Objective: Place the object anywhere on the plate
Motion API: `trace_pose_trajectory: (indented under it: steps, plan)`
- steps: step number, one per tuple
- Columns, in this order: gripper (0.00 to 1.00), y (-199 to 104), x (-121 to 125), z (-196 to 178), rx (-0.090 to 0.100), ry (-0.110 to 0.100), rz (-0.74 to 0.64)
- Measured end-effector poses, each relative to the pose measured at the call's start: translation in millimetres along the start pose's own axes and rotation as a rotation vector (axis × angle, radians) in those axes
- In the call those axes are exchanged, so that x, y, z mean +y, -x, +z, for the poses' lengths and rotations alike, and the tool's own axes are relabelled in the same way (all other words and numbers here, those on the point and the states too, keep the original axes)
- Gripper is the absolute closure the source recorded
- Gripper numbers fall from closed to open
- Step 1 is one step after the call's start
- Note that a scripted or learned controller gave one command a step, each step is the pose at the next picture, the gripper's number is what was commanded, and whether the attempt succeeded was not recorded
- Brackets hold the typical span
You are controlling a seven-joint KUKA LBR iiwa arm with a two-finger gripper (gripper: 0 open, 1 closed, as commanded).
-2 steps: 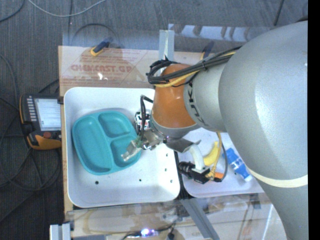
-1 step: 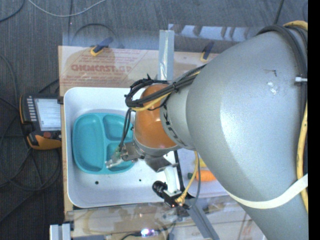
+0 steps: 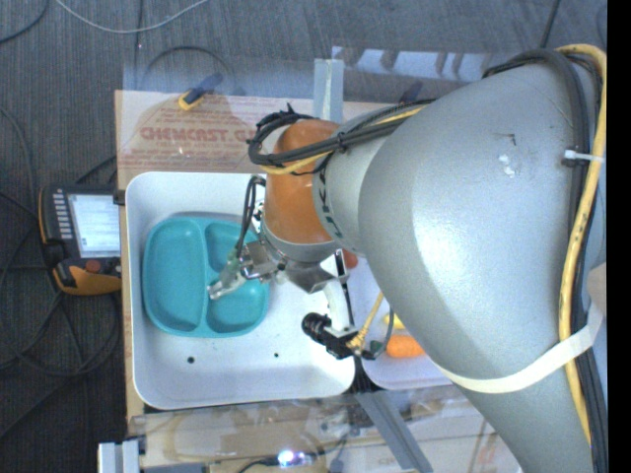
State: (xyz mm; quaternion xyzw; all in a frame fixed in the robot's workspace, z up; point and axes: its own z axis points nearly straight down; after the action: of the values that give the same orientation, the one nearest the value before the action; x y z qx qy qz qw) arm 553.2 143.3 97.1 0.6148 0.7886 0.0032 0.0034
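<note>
A teal plate point(image 3: 177, 274) with several compartments lies in the left white bin point(image 3: 197, 372). My gripper point(image 3: 229, 278) hangs over the plate's right side, above the ridge between its right-hand compartments. Nothing can be made out in the gripper. An orange object point(image 3: 403, 347) peeks out from under the arm in the right bin, well apart from the plate; most of it is hidden.
The big grey arm point(image 3: 473, 225) with its orange band point(image 3: 296, 200) covers nearly all of the right bin. A black cable connector point(image 3: 330, 333) dangles over the left bin's right edge. A handheld pendant point(image 3: 84, 235) lies left of the bench.
</note>
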Motion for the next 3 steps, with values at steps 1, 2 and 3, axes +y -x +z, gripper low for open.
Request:
trace_pose_trajectory:
  steps: [1, 2, 3]
  plan:
    - [0.00, 13.0, 23.0, 1.8, 0.015, -0.022, 0.379]
    - [0.00, 26.2, 81.2, 2.5, 0.019, -0.191, 0.361]
    - [1.00, 27.3, 75.0, -0.1, 0.008, -0.217, 0.361]
